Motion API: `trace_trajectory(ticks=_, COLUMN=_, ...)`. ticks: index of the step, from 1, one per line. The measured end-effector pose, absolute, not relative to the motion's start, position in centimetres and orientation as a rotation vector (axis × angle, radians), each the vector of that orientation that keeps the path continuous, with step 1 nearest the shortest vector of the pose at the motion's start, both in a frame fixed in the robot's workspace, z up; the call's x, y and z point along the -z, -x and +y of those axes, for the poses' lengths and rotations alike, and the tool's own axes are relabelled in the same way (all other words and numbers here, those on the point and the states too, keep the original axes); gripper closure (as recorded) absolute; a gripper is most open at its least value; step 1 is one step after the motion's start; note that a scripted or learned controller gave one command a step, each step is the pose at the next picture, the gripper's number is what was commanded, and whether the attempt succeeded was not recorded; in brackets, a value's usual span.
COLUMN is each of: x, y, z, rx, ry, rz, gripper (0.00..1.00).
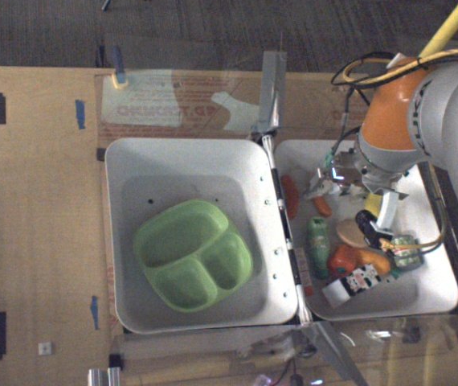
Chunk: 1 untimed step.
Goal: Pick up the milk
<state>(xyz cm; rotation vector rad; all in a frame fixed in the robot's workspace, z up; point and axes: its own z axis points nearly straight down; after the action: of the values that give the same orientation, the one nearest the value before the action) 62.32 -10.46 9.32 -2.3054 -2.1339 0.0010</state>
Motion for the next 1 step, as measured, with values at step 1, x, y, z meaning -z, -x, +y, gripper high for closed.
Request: trace_trajectory(ticks=1, x=-9.49, y=-55.36, z=-11.43, rx=-0.004, ry=2.284, rz=-2.151, gripper=0.0)
